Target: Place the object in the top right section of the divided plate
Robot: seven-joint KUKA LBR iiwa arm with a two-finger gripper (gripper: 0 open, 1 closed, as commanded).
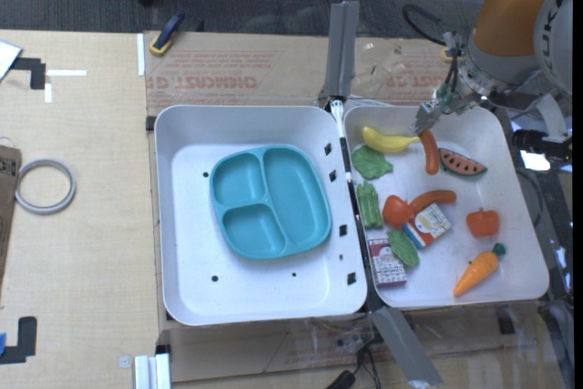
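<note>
Pick stage, judging by the layout: divided plate [271,200] in left bin [182,287] bare, toy foods all in right bin [528,278]. Gripper [428,116] poised over the banana [390,140] and sausage [430,152]; fingers too small to read, possibly open. Arm slants in from upper right. Next: descend, grasp.

Single fixed camera, mounted above surface [73,287], looking down at slant. Far edge of scene at frame top: dark carpet, chair base. Near edge at bottom. Moderate distance: both white bins fit whole in frame, left bin [182,287] near centre, right bin [519,278] toward right side. Wood surface fills left third. Arm [519,5] enters from upper right corner, partly cropped by frame edge. Plate [271,200] seen nearly from top, slightly rotated.
</note>
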